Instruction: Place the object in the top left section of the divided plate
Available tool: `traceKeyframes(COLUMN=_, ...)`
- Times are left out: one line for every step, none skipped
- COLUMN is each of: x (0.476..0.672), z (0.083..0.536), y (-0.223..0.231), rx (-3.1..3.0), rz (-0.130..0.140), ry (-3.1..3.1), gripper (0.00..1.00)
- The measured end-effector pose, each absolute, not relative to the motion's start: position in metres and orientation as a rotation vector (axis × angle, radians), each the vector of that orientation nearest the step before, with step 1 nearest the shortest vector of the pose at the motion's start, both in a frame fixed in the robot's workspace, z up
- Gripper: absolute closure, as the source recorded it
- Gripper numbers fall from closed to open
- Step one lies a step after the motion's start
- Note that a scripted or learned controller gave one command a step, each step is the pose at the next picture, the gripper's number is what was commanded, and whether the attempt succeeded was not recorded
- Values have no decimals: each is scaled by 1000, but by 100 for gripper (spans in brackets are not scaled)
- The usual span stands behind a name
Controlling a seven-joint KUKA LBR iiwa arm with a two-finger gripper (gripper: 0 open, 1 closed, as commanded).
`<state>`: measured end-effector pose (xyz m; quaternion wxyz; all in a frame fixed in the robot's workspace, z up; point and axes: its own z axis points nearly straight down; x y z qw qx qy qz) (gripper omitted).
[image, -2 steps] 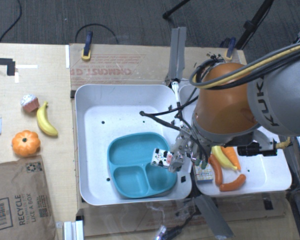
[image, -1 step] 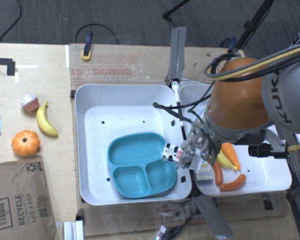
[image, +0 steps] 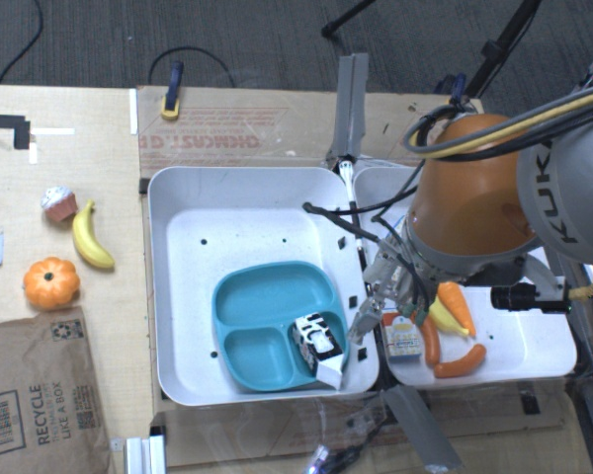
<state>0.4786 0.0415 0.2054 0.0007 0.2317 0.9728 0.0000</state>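
A teal divided plate (image: 267, 309) lies in the left bin (image: 178, 294), toward its front right. A small black-and-white carton (image: 318, 344) rests in the plate's lower right section, and its white end hangs over the plate's rim. My gripper (image: 369, 316) hovers over the wall between the two bins, just right of the carton and slightly above it. Nothing shows in its grasp. The plate's wide top section and its lower left section hold nothing.
The right bin (image: 534, 358) holds an orange carrot (image: 457, 305), a yellow piece (image: 441, 316), a red sausage (image: 459, 362) and a small box (image: 402, 340). Left of the bins, on the bench, lie a banana (image: 89, 237), a small pumpkin (image: 51, 283) and a cupcake (image: 58, 203).
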Motion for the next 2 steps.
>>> traceKeyframes(x=535, z=321, y=7, rx=55, rz=0, ry=3137, gripper=0)
traceKeyframes(x=587, z=347, y=-53, rx=-400, rz=-1, ry=3111, gripper=0)
